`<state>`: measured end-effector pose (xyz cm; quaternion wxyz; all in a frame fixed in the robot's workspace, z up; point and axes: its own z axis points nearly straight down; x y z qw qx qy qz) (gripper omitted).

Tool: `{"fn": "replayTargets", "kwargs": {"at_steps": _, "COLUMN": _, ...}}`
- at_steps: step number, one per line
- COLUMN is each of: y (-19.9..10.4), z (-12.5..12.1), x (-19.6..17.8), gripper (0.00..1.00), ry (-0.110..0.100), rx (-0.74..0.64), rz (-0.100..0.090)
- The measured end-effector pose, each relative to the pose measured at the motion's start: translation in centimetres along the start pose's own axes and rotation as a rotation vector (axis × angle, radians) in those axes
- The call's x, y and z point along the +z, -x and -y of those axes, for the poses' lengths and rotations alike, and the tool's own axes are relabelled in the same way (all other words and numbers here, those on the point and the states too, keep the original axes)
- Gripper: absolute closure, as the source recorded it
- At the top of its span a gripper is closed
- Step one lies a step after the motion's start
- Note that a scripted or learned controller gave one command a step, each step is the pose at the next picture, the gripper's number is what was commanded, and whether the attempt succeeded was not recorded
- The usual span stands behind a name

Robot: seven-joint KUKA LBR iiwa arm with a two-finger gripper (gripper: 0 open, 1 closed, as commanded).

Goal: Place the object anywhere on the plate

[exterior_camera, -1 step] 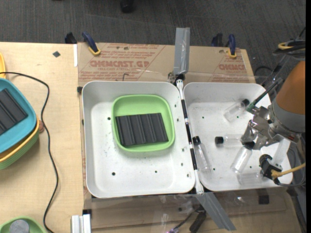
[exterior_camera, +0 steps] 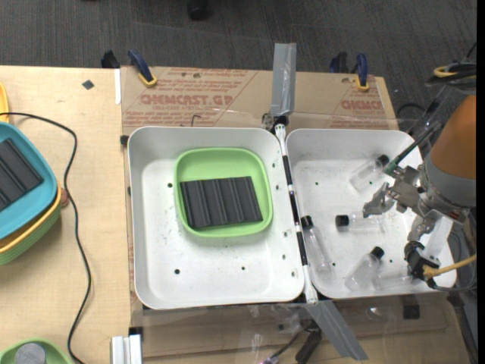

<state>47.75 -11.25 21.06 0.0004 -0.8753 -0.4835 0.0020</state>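
Jaws (exterior_camera: pixel 377 205): spread vs. pressed together can't be told, sitting over right bin (exterior_camera: pixel 326 146) nr clear objs. Green plate (exterior_camera: pixel 260 174) w/ dark ribbed insert (exterior_camera: pixel 220 202) in left bin (exterior_camera: pixel 151 226).

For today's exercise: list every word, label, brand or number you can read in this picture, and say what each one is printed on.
"CHEMCAST GP" in red, on the brown sheet behind the left bin.
The same kind of red print at the sheet's right end behind the right bin, cut short and too blurred to read for sure.
Smaller red lines above and below both prints: too small to read.
Nothing readable on the green plate or the bins.
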Motion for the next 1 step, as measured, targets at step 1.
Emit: {"fn": "replayTargets", "kwargs": {"at_steps": 1, "y": 5.56, "z": -3.42, "x": -1.77, "gripper": 0.00, "ry": -0.001, "rx": 0.365, "rz": 0.000}}
